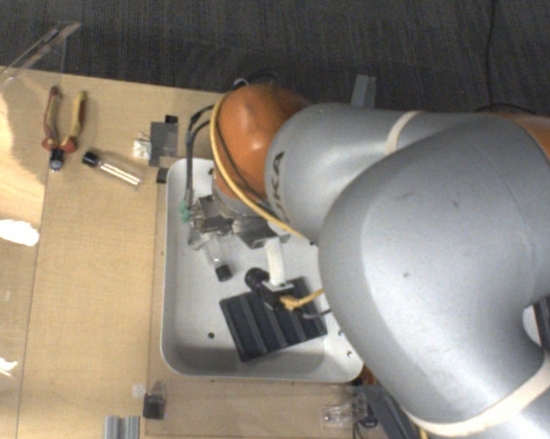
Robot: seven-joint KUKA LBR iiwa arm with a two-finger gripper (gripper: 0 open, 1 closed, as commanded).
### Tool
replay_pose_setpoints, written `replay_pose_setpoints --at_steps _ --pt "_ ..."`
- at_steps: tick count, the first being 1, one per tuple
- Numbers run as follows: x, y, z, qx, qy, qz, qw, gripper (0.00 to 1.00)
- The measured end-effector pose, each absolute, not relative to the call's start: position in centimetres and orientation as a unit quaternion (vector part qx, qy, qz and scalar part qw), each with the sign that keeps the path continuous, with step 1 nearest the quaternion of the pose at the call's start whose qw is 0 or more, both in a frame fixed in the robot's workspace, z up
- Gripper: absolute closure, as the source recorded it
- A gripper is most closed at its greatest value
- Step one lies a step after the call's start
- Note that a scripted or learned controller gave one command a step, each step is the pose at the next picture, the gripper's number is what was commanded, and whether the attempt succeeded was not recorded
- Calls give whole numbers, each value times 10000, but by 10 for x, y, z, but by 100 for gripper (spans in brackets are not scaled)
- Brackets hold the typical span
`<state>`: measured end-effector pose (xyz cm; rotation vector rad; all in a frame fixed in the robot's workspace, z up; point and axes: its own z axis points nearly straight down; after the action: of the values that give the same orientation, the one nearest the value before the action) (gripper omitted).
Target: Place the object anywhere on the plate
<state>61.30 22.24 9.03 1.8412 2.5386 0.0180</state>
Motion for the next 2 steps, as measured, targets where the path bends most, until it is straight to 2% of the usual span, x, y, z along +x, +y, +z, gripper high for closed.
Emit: replay_pose_setpoints --at_steps 1,2 --pt "653 219 112 3203 9473 29 29 100" --pt "663 223 218 2254 9743 30 42 100"
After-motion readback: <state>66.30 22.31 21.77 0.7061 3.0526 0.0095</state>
